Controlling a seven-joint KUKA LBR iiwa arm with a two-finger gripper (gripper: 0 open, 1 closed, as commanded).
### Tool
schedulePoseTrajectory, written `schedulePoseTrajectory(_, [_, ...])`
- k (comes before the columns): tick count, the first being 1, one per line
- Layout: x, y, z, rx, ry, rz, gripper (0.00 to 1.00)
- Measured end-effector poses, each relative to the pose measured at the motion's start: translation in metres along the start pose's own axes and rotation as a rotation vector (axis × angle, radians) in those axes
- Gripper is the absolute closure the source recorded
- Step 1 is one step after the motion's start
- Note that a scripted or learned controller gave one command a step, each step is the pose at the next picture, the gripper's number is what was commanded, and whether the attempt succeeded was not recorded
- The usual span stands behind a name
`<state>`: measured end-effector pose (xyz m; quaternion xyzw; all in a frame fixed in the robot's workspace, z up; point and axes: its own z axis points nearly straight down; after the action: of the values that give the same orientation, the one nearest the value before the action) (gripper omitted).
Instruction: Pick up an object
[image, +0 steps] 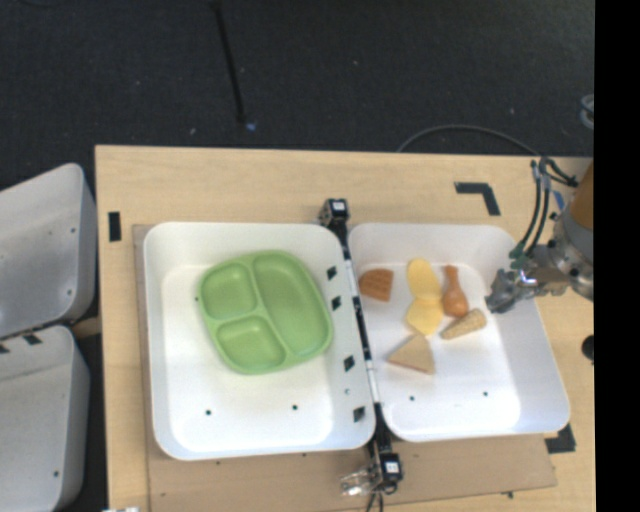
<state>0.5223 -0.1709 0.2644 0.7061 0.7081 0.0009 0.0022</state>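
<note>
**Ana:** Reaching in from the right, the gripper (503, 292) hangs over the right bin (520, 400), just beside the tan wedge (464, 324) at the edge of the food pile. Nothing sits between its fingers, and I cannot tell how they are set; that end of the arm is a small blurred lump.

**Ben:** So which piece would you go for?

**Ana:** That wedge is nearest. It touches the yellow pieces (424, 296) and lies close below the orange drumstick shape (454, 289), so I'd come straight down over its free right end, clear of the neighbours, and lift only once it is properly pinched. The triangular slice (413, 355) lies a little apart from the rest and may be the cleaner target; the brown piece (376, 285) near the divider is the farthest reach.

**Ben:** And the left bin (170, 420)?

**Ana:** It has the green divided plate (265, 311), flat and probably hard to pinch.

**Ben:** Anything hidden?

**Ana:** Most of the arm is cut off at the frame's right. The gripper's height above the bin floor is also unclear from this slant.
</note>
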Motion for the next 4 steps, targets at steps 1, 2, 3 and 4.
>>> schedulePoseTrajectory(1, [0.047, 0.024, -0.007, 0.002, 0.002, -0.005, 1.00])
schedulePoseTrajectory(2, [0.090, 0.049, 0.009, 0.002, 0.001, -0.003, 1.00])
schedulePoseTrajectory(3, [0.139, 0.065, 0.003, 0.002, 0.002, -0.004, 1.00])
schedulePoseTrajectory(4, [0.179, 0.090, 0.018, 0.002, 0.001, -0.002, 1.00])
